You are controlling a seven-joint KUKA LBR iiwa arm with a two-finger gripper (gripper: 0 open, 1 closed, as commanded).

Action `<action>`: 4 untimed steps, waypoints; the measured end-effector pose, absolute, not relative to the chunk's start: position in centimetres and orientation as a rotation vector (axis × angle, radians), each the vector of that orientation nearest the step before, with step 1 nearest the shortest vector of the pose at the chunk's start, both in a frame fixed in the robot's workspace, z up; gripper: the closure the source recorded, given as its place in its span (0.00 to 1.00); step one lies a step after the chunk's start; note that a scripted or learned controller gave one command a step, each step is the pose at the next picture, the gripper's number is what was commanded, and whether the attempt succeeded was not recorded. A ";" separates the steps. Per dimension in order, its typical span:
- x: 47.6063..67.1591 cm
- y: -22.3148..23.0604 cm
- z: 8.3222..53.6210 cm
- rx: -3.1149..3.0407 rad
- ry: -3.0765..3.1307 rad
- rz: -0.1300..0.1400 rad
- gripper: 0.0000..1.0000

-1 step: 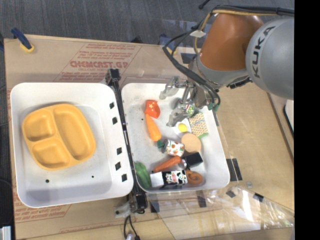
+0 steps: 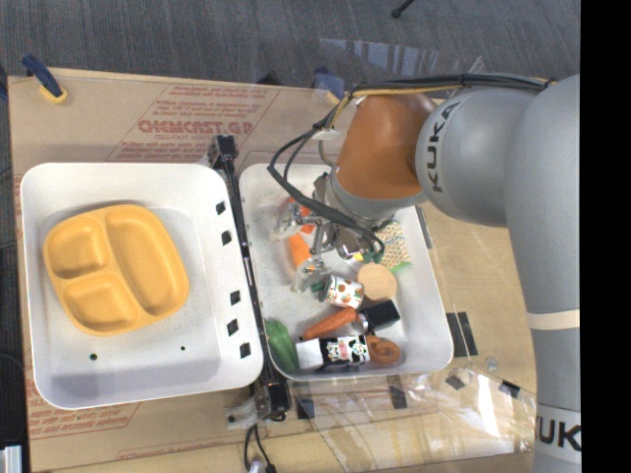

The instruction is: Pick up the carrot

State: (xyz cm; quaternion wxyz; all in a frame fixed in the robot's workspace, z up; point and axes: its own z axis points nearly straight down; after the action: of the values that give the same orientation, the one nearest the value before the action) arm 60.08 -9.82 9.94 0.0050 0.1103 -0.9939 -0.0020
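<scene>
Carrot (image 2: 332,322) is seen lying slantwise in the right bin (image 2: 430,304), toward 6 o'clock, among a bottle (image 2: 341,351) and a green pepper (image 2: 281,343). The claw (image 2: 317,249) is hung over clutter at the bin's centre; its opening cannot be told. A shift toward 6 o'clock is judged needed. The left bin (image 2: 59,372) is occupied by a yellow tray (image 2: 115,267).
</scene>
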 end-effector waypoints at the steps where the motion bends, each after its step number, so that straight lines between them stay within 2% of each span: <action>1: 60.6 -9.7 11.6 0.356 -3.125 0.000 1.00; 2: 50.2 -9.8 9.1 0.459 -3.103 -0.004 1.00; 3: 57.1 -7.9 19.8 0.323 -3.139 0.004 1.00; 4: 50.2 -9.6 10.6 0.680 -3.063 -0.004 1.00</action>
State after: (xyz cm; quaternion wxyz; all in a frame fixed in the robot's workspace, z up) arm 50.20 -9.57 10.56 0.0018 0.2167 -0.9762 -0.0012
